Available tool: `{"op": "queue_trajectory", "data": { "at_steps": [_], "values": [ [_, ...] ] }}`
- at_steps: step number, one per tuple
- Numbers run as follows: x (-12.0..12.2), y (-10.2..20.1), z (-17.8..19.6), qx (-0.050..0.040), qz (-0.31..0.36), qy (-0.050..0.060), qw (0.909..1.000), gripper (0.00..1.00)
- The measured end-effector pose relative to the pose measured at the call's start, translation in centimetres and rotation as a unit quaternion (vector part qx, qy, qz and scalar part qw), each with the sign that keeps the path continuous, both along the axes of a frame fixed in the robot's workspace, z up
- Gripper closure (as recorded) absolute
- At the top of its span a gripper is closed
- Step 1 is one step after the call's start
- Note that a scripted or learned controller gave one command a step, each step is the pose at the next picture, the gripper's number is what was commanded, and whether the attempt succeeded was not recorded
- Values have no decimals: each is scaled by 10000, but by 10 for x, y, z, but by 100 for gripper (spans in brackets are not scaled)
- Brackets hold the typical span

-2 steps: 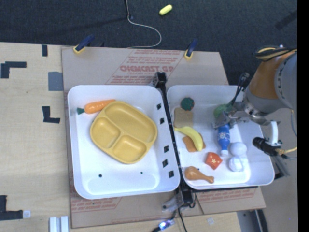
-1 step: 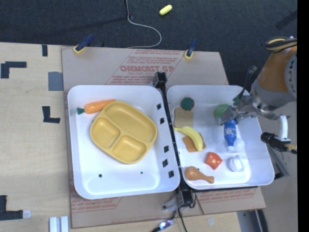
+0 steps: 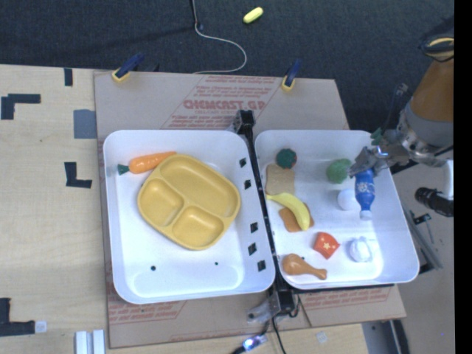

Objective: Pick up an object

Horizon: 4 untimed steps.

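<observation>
Bottle: blue bottle in the right bin, far side near the right wall — the pincer's tips are right at its top
Pincer: pincer over that corner; open or closed, I cannot tell
Neighbours: green ball just beside the bottle, white piece touching it
Nearer: banana, red block, drumstick
Left bin: yellow tray, carrot beside it

End effector w/ blue bottle, right bin.
</observation>
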<state>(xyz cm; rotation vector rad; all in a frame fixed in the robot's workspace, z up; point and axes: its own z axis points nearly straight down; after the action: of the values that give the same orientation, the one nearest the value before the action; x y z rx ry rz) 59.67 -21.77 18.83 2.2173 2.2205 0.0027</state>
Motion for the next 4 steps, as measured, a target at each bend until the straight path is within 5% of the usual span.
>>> {"op": "queue_trajectory", "data": {
  "at_steps": [1,4],
  "values": [
    [1,1,38,5,1,7,10000,100],
    [49,139,33,12,22,20,10000,100]
  ]
}}
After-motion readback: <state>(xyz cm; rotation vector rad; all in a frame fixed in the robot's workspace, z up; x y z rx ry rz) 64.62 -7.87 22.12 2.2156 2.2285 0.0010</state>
